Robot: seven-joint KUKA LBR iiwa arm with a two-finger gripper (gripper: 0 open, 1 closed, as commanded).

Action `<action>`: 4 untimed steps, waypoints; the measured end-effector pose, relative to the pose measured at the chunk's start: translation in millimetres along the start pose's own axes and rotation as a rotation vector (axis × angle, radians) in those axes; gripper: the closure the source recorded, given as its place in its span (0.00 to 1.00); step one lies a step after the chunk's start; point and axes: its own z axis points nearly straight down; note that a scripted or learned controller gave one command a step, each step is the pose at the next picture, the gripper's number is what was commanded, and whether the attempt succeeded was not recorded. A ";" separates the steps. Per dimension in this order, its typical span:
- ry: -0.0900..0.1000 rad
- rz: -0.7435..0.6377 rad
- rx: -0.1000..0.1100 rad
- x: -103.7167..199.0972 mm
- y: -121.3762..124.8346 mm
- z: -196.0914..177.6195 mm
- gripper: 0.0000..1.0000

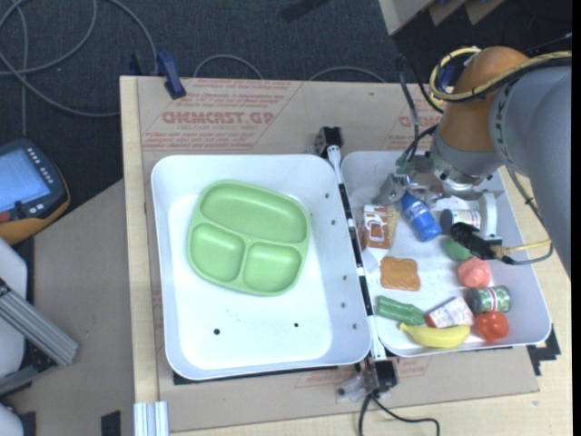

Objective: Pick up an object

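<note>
Looking into the right bin [368, 180], where is the gripper [410, 187] seen?

It is seen low over the bin's far half, reached in from the right. Whether the claw is spread or pressed together cannot be told, as it is hidden under the wrist.

And the thing to be picked?

A blue bottle [419, 217] is found lying tilted just beside the gripper, on the near side. Whether it is touched or gripped cannot be made out.

What is crowded around it?

A snack packet [378, 227] is set just left of the bottle, against the bin's left wall. A slice of toast [399, 273] lies nearer the camera. Along the near edge a green vegetable [399, 310], a banana [438, 336], a red-and-white packet [450, 313] and a tomato [491, 326] are packed closely together. A small can [490, 299] and a pink lump [474, 272] are seen towards the right wall.

And the left bin [182, 334]?

One thing is held there — a green divided plate [248, 237], well apart from the gripper.
</note>
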 end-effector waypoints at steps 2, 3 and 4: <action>0.000 0.000 0.000 -12.5 4.6 0.0 0.00; 0.000 0.000 -0.002 -12.3 5.2 -10.4 1.00; 0.000 0.000 -0.002 -25.4 -47.7 -63.0 1.00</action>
